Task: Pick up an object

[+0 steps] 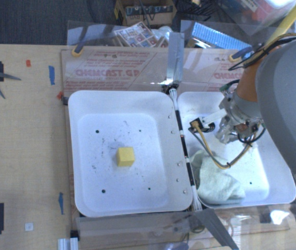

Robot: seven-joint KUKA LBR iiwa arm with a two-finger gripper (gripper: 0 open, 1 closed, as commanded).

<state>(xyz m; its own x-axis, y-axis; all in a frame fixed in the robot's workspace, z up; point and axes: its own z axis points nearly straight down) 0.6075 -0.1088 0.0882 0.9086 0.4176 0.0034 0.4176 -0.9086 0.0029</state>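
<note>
Nearest the lens: grey arm (288,119), huge at the right, orange band above the wrist. At its tip, pincer (224,134), hanging low over the right bin (282,191), in that bin's far half. Cannot tell how wide it stands, with wrist and a looping cable (216,159) in the way. Nothing seen in its hold.

Just toward the camera from the pincer, same bin: pale cloth (218,184), crumpled in a soft heap against the bin's left wall, no clear long axis. Probably the easier target, needing a short move nearer and down.

Well apart from the pincer, off to the view's left and across the seam between the bins: yellow block (126,156), squat and roughly cubic, alone near the middle of the left bin (85,139). Would need a long sideways carry first.

Count: one arm, one pincer, two bins, one cloth, one block.
</note>
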